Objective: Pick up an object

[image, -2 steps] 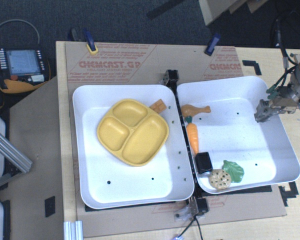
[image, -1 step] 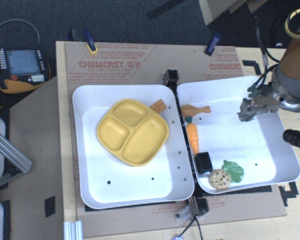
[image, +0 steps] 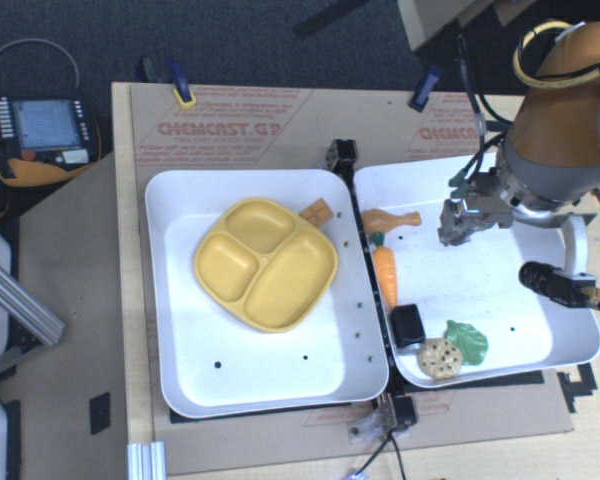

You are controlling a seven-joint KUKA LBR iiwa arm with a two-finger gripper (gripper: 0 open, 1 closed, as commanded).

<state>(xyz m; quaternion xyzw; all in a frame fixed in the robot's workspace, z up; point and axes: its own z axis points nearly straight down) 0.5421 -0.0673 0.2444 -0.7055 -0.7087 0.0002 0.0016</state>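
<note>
In the right bin (image: 525,308) several small objects lie along its left side: a tan drumstick-shaped piece (image: 389,220), an orange carrot (image: 384,274), a black block (image: 408,325), a round speckled cookie (image: 439,358) and a green leafy piece (image: 468,340). My gripper (image: 460,221) hangs over the bin's upper middle, to the right of the drumstick piece and apart from it. Nothing shows between it and the bin floor.
The left bin (image: 265,378) holds a yellow divided plate (image: 266,264) with a small brown piece (image: 315,212) at its upper right rim. A black cylinder on the arm (image: 552,283) juts over the right bin's right side. Black clamps (image: 342,153) sit between the bins.
</note>
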